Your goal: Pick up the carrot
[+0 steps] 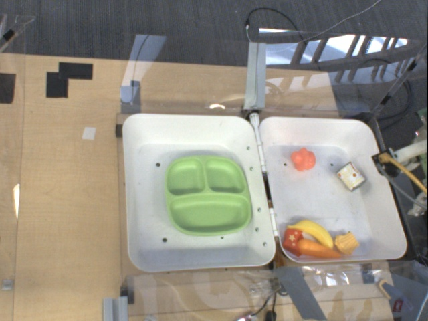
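1. Nearest the camera is a little pile of toy food in the front corner of the right bin [381,199]. The carrot [319,249] is in that pile. It lies flat, close by the front wall.
2. Going left to right in the pile: a red piece [290,237] touches the carrot's left end. A yellow banana [314,231] lies just behind the carrot and touches it. A bumpy yellow piece [346,243] sits at the carrot's right end.
3. Far to the left, the left bin [144,179] holds a green plate [208,194] with three parts.
4. Back in the right bin, an orange-red toy [303,159] sits near the back. A small white block [351,177] sits to its right. Both are well apart from the carrot.
5. Nobody can tell from here if the pincer is wide or narrow.
6. What could go wrong: the carrot is squeezed in between its neighbours, so the pincer might grab the banana or the red piece by mistake.
7. It might also pinch two toys at once and then drop them.
8. The wall is very near, so the pincer could bump the wall and miss.
9. A push from the side might roll the carrot tighter into the corner.
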`<state>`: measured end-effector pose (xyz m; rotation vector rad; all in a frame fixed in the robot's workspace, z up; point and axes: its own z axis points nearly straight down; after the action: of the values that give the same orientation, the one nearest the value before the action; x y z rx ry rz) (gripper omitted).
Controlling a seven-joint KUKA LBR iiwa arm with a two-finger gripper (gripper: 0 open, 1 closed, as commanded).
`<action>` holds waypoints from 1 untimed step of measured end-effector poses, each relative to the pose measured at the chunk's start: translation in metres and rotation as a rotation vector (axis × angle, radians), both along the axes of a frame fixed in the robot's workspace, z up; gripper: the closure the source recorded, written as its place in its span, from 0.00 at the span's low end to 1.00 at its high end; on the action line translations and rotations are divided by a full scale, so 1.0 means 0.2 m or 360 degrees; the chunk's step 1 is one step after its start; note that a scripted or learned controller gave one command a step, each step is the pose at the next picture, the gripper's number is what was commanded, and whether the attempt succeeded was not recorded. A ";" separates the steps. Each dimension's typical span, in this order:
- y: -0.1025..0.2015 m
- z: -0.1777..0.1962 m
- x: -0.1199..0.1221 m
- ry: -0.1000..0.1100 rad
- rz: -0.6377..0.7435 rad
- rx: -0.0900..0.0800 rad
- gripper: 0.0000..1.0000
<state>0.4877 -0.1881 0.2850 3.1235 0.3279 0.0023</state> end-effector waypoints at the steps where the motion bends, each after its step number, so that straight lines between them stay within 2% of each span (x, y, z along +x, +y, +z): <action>1: 0.01 0.05 0.01 0.0000 0.0020 0.0000 1.00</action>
<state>0.4892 -0.1871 0.2952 3.1213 0.3477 0.0024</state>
